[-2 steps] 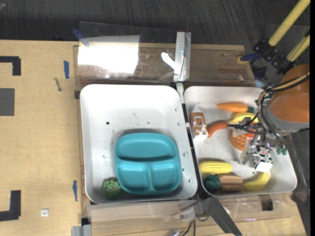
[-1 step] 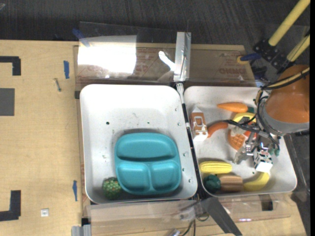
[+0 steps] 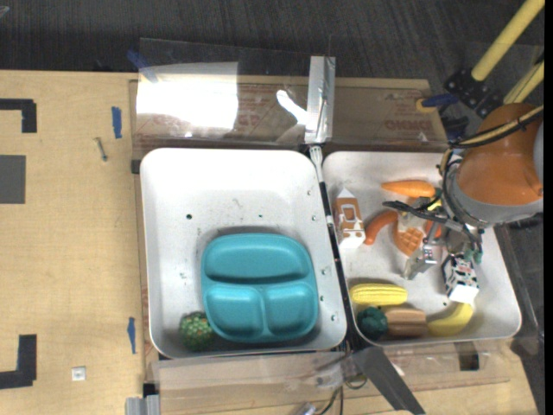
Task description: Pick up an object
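- Camera view: two shallow white bins stand side by side on the light brown desk [image 3: 69, 232]; the left white bin [image 3: 164, 188] and the right white bin [image 3: 505, 305] touch along their middle edge.
- In the left bin lies a teal plastic tray with three compartments [image 3: 259, 285], near the front wall. A small green bumpy ball [image 3: 196, 329] sits just beside the tray's front left corner.
- The grey arm with the orange band [image 3: 501, 173] reaches in from the right and hangs over the right bin's far right part.
- The jaws [image 3: 422, 253] are below the wrist, over the middle of the right bin, and point down. From this view I cannot tell if they are wide or narrow, and I cannot tell if something is between them.
- The right bin holds many toy foods. An orange carrot-shaped toy [image 3: 406, 188] lies near the far wall, and a curved orange-red piece [image 3: 378, 226] lies just beside the jaws, on their left.
- A small white and orange box [image 3: 349, 219] lies near the bin's left wall.
- Along the front wall are a yellow corn cob toy [image 3: 378, 295], a dark green round toy [image 3: 373, 320], a brown cylinder-shaped piece [image 3: 406, 322] and a yellow banana toy [image 3: 453, 318].
- A small white object with dark marks [image 3: 460, 277] lies just above the banana.
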Robot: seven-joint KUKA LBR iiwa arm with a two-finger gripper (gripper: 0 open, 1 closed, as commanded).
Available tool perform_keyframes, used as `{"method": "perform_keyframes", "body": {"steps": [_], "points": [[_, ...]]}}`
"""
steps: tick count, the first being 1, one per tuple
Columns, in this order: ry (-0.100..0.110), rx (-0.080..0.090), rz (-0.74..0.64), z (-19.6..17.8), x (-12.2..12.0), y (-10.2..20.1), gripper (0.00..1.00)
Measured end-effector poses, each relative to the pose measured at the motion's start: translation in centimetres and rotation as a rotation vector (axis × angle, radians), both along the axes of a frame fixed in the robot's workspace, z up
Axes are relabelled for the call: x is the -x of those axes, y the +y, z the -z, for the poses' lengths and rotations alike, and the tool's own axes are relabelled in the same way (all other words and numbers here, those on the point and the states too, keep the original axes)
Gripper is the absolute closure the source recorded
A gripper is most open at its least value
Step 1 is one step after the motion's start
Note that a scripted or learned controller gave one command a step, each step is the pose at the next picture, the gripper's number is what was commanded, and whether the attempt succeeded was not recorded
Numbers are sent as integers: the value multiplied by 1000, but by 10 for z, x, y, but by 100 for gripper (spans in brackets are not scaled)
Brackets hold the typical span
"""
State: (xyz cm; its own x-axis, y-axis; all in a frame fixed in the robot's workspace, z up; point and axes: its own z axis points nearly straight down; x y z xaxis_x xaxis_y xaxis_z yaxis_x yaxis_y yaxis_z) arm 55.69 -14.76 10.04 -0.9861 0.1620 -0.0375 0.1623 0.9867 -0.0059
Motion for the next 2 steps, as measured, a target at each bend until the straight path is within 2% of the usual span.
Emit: {"method": "perform_keyframes", "body": {"steps": [1, 2], "points": [[-3, -8, 48, -1, -75, 35, 0], [-7, -15, 218, -1, -59, 40, 0]]}}
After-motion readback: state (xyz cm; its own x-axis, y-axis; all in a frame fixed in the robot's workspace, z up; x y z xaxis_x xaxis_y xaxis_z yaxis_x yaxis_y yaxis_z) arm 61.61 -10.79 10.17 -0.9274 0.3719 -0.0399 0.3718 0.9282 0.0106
